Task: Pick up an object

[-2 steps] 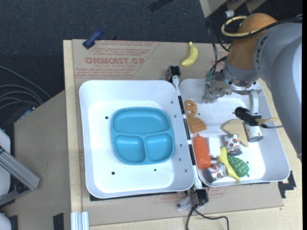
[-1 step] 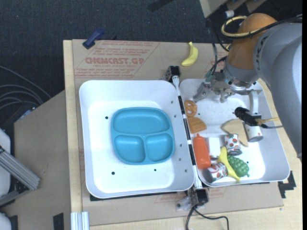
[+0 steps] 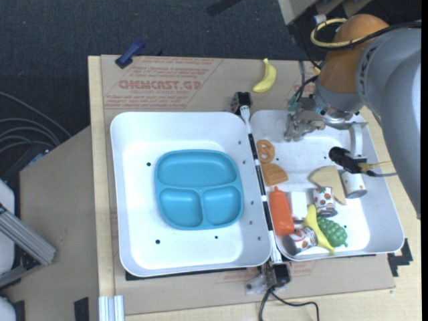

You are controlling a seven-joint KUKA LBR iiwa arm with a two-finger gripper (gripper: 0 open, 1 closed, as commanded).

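My gripper (image 3: 296, 128) hangs over the far left corner of the right bin (image 3: 382, 227), above bare white floor. Nothing can be seen held in it. Just in front of it lie a pretzel (image 3: 265, 150) and a brown biscuit (image 3: 274, 174) by the bin's left wall. Farther forward are an orange bottle (image 3: 281, 211), a tan bread slice (image 3: 326, 176), a red-and-white can (image 3: 324, 201), a yellow banana (image 3: 312, 221), a green bumpy piece (image 3: 332, 233) and a red-and-white packet (image 3: 304, 239).
The left bin (image 3: 127, 179) holds a blue divided plate (image 3: 198, 187). A second yellow banana (image 3: 265, 77) lies on the board behind the bins, and a blue object (image 3: 130, 53) sits at its far left edge. The grey arm (image 3: 394, 79) covers the right bin's far right.
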